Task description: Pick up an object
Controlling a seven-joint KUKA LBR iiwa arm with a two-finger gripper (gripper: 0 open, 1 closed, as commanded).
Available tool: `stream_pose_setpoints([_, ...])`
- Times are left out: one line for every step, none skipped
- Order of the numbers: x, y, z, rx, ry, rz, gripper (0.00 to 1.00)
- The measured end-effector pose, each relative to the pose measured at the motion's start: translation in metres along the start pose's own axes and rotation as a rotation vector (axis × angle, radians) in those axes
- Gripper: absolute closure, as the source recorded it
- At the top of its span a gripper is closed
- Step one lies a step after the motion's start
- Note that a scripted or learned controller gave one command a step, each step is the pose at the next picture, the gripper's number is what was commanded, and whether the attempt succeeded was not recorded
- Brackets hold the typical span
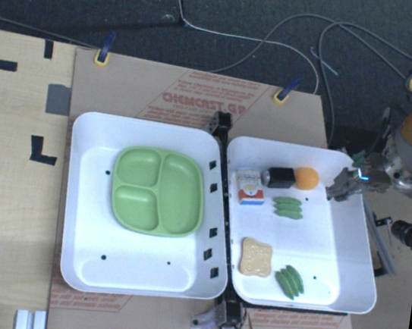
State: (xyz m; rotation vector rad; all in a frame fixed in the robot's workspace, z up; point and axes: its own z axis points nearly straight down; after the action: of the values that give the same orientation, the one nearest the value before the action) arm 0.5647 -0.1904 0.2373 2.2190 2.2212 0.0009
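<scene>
End effector (pixel 343 185) parked over the right bin's (pixel 348 242) far edge.
I can't tell its finger state; orange ball (pixel 307 178) sits nearby.

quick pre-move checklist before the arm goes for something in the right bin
1. Gripper above right bin's right rim, away from the items: ok.
2. Nothing held yet: cannot tell.
3. Orange ball free to grasp: not ok, it touches the dark cylinder.
4. Toast slice lying flat with space around it: ok.
5. Green pea pods apart from the toast: ok.
6. Green divided plate in left bin, out of the way: ok.
</scene>
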Motion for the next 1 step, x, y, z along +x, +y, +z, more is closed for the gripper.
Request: stream_pose_setpoints([0.0002,0.0006,-0.0174,0.001,0.001,0.0,1.0])
